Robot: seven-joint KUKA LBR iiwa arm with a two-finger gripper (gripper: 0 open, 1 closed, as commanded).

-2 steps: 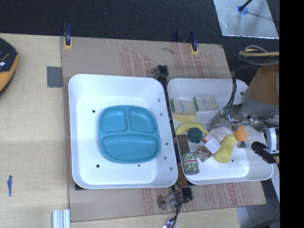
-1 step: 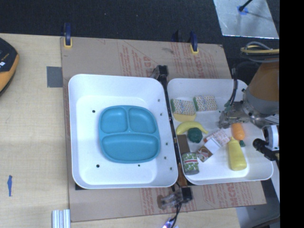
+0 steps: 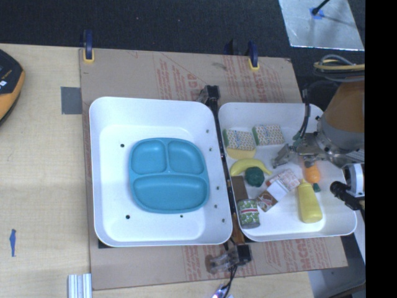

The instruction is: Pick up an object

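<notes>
While my arm reaches in over the right edge of the table, my gripper [image 3: 296,151] hangs low inside the right bin [image 3: 282,228], near its far right side, with its fingers spread and nothing between them. Just beside the fingertips lies a small orange piece [image 3: 312,173], and next to that a yellow bottle [image 3: 309,203] toward the bin's near right corner. Further left sit a yellow banana [image 3: 248,166], a dark green ball [image 3: 254,177], two sponges [image 3: 240,139] along the far wall, and a patterned can [image 3: 248,213] at the near left corner. A blue divided plate [image 3: 169,174] rests mid left bin [image 3: 102,185].
</notes>
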